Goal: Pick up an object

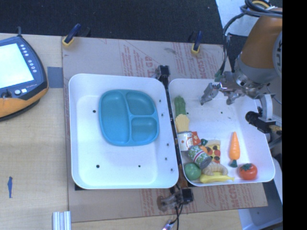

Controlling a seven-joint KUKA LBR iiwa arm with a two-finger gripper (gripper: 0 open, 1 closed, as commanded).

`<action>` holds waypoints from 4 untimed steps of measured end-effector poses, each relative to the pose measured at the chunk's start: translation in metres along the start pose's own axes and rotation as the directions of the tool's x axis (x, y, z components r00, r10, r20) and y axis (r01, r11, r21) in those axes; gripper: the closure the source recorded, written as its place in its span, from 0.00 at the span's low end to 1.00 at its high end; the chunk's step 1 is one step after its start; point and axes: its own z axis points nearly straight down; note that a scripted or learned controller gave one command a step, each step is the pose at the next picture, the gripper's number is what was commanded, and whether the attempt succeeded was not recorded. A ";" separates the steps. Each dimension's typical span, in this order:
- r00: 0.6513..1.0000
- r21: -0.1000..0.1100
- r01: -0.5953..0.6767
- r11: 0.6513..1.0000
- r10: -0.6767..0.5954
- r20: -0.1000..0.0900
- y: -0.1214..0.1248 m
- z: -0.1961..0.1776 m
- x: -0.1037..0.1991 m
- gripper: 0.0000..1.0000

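While the grey arm with its orange band (261,37) reaches in from the right, its two-finger gripper (221,96) hangs over the upper part of the right-hand shallow white bin (249,121), above bare floor. The two fingers are spread apart, one fingertip (207,97) pointing left and the other nearer the wrist, and nothing lies between them.

The toy foods lie well apart from the gripper, in the lower and left part of that bin. A green cucumber-like piece (179,104) and a yellow corn cob (182,123) lie along the left wall. Below them are a small red-and-white can (187,140), a dark green can (197,155), a green round fruit (192,171) and a yellow banana (216,178). An orange carrot (234,147) stands alone towards the right, with a red tomato (247,171) just below it near the bin's lower corner.

The left-hand white bin (86,143) holds a blue plastic divided plate (128,117), lying flat in its upper half. A yellow-edged tablet pendant (19,75) rests on the wooden bench (33,166) at far left.
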 end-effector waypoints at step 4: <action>1.000 -0.009 0.004 1.000 -0.004 0.000 -0.133 0.103 -0.071 0.00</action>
